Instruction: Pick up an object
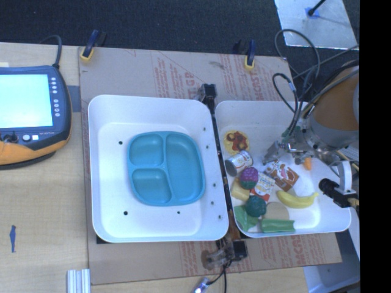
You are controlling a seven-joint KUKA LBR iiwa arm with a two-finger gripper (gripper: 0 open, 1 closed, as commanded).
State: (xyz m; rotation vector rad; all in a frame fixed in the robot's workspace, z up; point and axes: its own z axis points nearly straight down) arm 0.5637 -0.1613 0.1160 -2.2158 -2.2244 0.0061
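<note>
The pincer [282, 146] is hanging low over the right bin [333, 226], toward its 1 o'clock part, with the grey arm [333, 112] coming in from 3 o'clock; its metal tips are blurred against the clutter, so I cannot tell how far apart they are standing, and nothing can be seen gripped between them. Just at its 6 o'clock a red-and-white packet [282, 176] is lying, near the tips but whether touching I cannot tell. At the packet's 5 o'clock a banana [296, 199] is resting. Going toward 9 o'clock, a purple grape bunch [248, 177] is sitting beside a small can [239, 161], and a round red-and-yellow piece [236, 141] is lying at the can's 12 o'clock. A dark green ball [256, 206] and a green strip [276, 226] are lying at the bin's 7 o'clock corner. The left bin [104, 163] is carrying a blue plate [165, 167] with three compartments. A tablet-like screen [29, 105] is sitting on the surface [43, 224] at 9 o'clock
</note>
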